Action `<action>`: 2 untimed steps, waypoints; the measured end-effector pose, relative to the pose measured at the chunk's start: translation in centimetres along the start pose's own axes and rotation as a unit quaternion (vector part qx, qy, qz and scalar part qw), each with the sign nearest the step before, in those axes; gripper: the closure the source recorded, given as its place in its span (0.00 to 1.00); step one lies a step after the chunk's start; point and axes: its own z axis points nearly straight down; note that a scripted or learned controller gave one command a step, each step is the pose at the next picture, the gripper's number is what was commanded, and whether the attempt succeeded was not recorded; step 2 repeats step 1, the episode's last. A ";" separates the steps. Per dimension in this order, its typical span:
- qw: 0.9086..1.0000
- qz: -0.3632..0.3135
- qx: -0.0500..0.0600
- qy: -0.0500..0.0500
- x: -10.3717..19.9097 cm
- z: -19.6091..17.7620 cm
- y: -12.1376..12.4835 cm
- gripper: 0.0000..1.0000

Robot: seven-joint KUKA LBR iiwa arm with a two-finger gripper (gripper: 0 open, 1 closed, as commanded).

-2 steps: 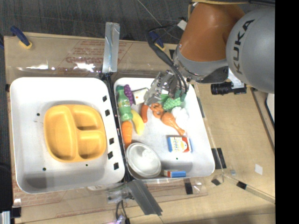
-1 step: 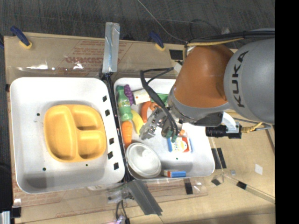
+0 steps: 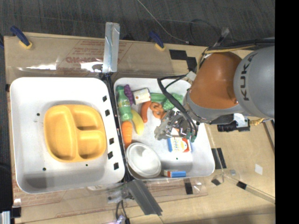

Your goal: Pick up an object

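Camera view: pincer (image 3: 167,127), grip state unclear, beside upright-lying banana (image 3: 136,121).

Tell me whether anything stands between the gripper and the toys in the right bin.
Nothing visible does. The gripper hangs inside the right bin, directly over the pile, beside the blue-and-white box and the orange toy. What lies directly beneath it is hidden.

The two bins (image 3: 18,125) are white, and the tray (image 3: 74,132) in the left one is yellow. In the right bin there is a white bowl (image 3: 143,160), an orange carrot (image 3: 126,132), a yellow banana (image 3: 137,121), a green bottle (image 3: 123,101) and a small box (image 3: 179,145) that is blue, white and red. The arm (image 3: 254,83) is grey with an orange band (image 3: 212,80).
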 end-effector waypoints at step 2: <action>0.995 0.097 0.000 -0.003 -7.0 -6.2 0.5 1.00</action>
